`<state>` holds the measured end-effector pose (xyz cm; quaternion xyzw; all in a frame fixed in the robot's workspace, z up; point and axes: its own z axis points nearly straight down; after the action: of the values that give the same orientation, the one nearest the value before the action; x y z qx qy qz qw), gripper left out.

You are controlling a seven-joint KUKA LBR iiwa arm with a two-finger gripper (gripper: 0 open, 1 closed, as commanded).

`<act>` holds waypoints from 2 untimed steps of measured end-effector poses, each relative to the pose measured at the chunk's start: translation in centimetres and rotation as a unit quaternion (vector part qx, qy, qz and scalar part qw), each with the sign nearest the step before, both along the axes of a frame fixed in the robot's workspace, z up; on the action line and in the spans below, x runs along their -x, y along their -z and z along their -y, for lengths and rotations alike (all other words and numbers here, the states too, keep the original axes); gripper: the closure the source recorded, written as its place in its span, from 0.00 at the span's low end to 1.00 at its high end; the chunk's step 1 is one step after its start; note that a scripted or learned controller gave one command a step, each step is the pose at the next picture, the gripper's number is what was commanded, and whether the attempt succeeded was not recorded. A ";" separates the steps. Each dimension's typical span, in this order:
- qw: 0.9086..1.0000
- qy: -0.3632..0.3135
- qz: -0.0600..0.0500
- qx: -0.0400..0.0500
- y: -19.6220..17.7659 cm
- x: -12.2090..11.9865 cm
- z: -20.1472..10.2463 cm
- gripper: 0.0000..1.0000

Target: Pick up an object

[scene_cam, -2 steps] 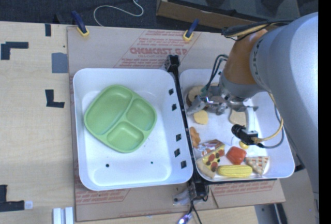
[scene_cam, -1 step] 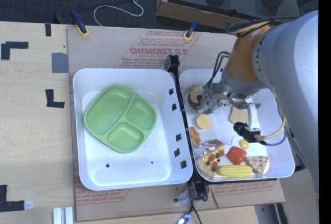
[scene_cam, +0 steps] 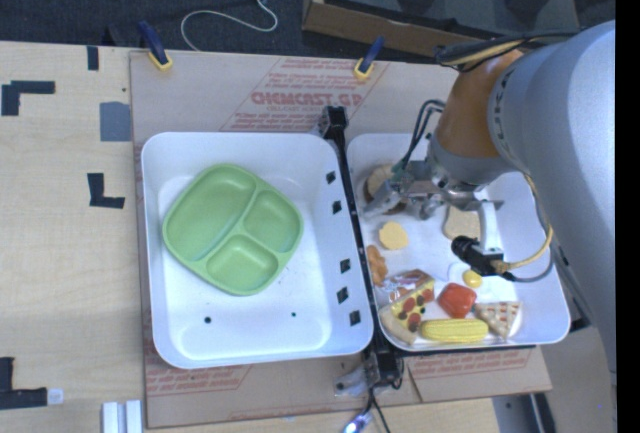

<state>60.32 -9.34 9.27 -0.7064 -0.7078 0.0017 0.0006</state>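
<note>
Pale wood bench [scene_cam: 60, 251] with black tape marks, carrying a brown cardboard sheet [scene_cam: 290, 96] clipped at its far edge by two blue-and-yellow clamps [scene_cam: 155, 49]. Dark carpet and a white cable [scene_cam: 240, 16] lie beyond the far edge.

Left bin [scene_cam: 170, 331]: one green three-compartment plate [scene_cam: 232, 228], set askew toward the bin's left side.

Right bin [scene_cam: 545, 316]: toy food. A yellow corn cob [scene_cam: 452, 329] lies near the front edge, long axis running left to right along that edge; red tomato [scene_cam: 457, 299] just behind it, pizza slice [scene_cam: 500, 317] at its right end, orange round slice [scene_cam: 394, 237] mid-bin.

Gripper [scene_cam: 405, 196] sits low over the bin's far left part; whether its fingers are apart or together cannot be told.
</note>
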 end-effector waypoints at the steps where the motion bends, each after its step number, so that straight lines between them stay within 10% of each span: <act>1: 1.000 0.000 0.002 -0.001 0.9 -6.2 1.0 0.00; 2: 1.000 0.001 0.002 0.000 -4.6 -6.5 4.9 0.00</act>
<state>66.85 -14.20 13.83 -0.7072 -0.7070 0.0003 -0.0013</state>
